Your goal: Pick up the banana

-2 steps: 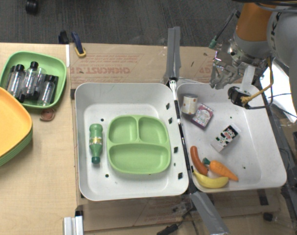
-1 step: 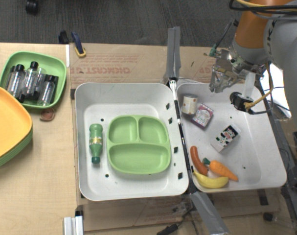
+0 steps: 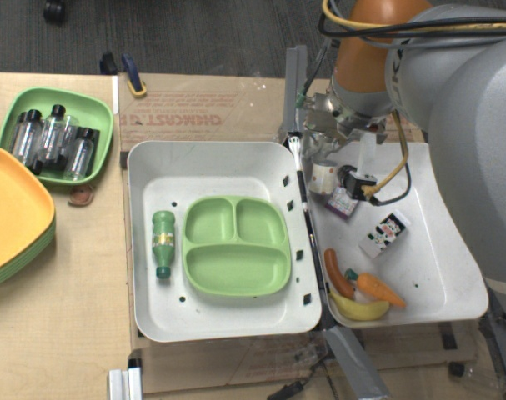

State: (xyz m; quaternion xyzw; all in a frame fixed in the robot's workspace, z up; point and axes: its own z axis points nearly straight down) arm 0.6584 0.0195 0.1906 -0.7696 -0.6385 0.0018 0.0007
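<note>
Camera view, wooden bench [image 3: 69, 323], dark carpet floor [image 3: 194, 15], hand [image 3: 340, 169] grip unclear, banana [image 3: 361, 309] in bin.

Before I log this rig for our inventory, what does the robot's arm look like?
The arm has a bulky, smooth, light grey shell with a rounded orange band above the wrist. Yellow and black cables loop over that band, and an orange-tan cable curls below the wrist. The gripper end is a cluster of silvery metal parts.

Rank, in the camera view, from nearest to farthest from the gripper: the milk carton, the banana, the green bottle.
From the gripper:
1. Milk carton, middle of the right bin.
2. Banana, right bin's near edge, beside the carrot.
3. Green bottle, left bin, left of the green tray.
</note>
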